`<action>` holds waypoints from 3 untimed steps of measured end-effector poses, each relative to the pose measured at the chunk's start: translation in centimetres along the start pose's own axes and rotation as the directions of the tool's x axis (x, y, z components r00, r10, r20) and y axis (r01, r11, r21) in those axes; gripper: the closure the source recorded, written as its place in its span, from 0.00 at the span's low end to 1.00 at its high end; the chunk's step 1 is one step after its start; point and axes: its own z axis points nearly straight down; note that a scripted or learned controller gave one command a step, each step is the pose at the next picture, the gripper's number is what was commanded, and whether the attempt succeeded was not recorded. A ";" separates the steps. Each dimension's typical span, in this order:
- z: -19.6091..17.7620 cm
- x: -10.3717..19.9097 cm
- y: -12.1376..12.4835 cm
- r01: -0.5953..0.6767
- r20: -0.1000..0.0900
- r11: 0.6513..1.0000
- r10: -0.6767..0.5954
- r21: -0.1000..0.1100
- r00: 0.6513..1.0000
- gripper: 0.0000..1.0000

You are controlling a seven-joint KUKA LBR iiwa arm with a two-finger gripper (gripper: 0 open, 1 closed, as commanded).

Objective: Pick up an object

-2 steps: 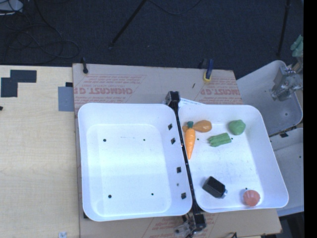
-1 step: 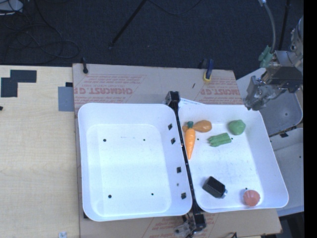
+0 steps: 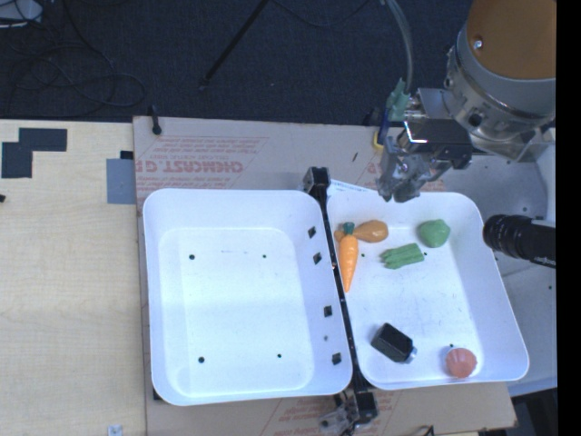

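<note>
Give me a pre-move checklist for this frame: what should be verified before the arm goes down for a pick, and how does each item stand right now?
1. Objects available in the right bin: ok. Carrot, orange piece, round green piece, long green piece, black block and pink ball all lie there.
2. Gripper free of load: ok, nothing shows between its fingers.
3. Finger opening: cannot tell.
4. Gripper over a target: not ok; it hangs at the bin's far rim, with the orange piece nearest.
5. Isolated target: ok for the black block and pink ball; not ok for the carrot, which touches the orange piece beside the divider.
</note>
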 end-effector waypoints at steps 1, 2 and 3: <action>2.7 6.4 0.0 -0.003 0.003 1.000 0.003 0.004 1.000 1.00; -0.1 10.4 3.2 -0.006 0.001 1.000 0.006 -0.002 1.000 1.00; 13.7 15.2 0.3 -0.004 0.009 1.000 0.004 0.015 1.000 1.00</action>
